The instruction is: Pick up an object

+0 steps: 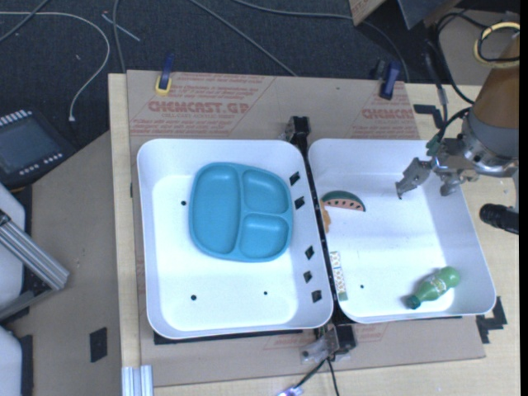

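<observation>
- The gripper (429, 178) hangs over the upper right part of the right bin (466, 238), on the end of the grey arm (495, 130) that comes in from the right.
- Its two fingers stand apart, one at the left (408, 181) and one at the right (450, 180), and nothing is between them, so the gripper is released.
- A watermelon slice (343, 202) lies flat on the bin floor to the left of the gripper and a little lower in the view, near the wall between the two bins. It does not touch the gripper.
- A green bottle (432, 288) lies on its side in the lower right corner of the same bin, well apart from the gripper and almost straight below it in the view.
- A blue divided plate (241, 211) lies in the left bin (165, 246), far to the left of the gripper.
- Both bins rest on a cardboard sheet (247, 97) on the counter (91, 221).
</observation>
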Controlling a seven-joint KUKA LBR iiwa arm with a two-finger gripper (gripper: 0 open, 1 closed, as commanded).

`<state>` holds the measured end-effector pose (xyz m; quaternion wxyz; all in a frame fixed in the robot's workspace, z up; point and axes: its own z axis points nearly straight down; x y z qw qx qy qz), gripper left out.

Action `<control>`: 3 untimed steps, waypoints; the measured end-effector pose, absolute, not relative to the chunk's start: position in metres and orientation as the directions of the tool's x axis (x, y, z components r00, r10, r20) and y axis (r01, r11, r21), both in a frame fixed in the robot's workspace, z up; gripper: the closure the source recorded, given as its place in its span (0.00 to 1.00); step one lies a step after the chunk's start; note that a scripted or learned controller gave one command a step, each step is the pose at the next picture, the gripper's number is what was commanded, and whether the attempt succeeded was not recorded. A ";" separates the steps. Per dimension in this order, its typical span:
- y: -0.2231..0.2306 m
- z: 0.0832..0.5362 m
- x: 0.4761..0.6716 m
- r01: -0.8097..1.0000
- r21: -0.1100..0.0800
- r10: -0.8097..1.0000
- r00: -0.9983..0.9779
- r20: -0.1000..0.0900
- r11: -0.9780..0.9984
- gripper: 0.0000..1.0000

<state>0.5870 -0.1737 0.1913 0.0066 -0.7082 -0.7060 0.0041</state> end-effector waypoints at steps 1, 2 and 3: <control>-0.173 0.200 0.590 1.000 -0.001 1.000 0.000 0.001 0.000 0.00; -0.180 0.154 0.590 1.000 -0.005 1.000 0.000 0.002 0.000 0.00; -0.179 0.096 0.598 1.000 -0.006 1.000 -0.001 0.002 0.001 0.00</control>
